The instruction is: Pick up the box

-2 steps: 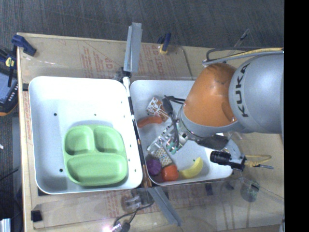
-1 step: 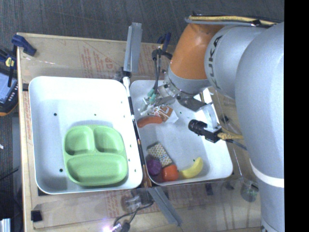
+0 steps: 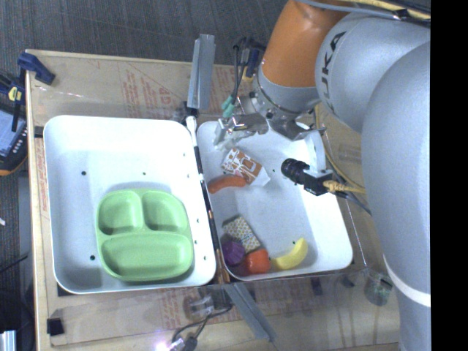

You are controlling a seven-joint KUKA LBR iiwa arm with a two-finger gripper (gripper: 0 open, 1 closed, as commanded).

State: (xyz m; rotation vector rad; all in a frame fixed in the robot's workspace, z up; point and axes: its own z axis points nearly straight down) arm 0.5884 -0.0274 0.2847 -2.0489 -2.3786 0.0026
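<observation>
a: grey arm (image 3: 395, 145) looms closest, bulking down the right side, with its orange band (image 3: 296, 35) up top. what's under it?

b: the tool (image 3: 238, 125) hangs over the far end of the right bin (image 3: 333, 229). i can't tell whether it's wide or narrow; the metal parts blur together.

a: and the box?

b: the box (image 3: 241, 167), white with an orange-brown print, lies tilted in the right bin just below the tool. nothing shows it being gripped.

a: what else sits in that bin?

b: an orange sausage-like piece (image 3: 225, 184) touches the box's near side. at the near end there's a checkered item (image 3: 241, 232), a purple thing (image 3: 233, 251), a red-orange one (image 3: 256, 262) and a banana (image 3: 291, 255), bunched together.

a: left bin?

b: the left bin (image 3: 73, 159) holds a green divided tray (image 3: 145, 235) towards its near side.

a: the surroundings?

b: the tabletop (image 3: 110, 86) is pale wood, with a blue clamp (image 3: 33, 66) at its far left corner. dark ribbed floor (image 3: 110, 13) lies beyond.
</observation>
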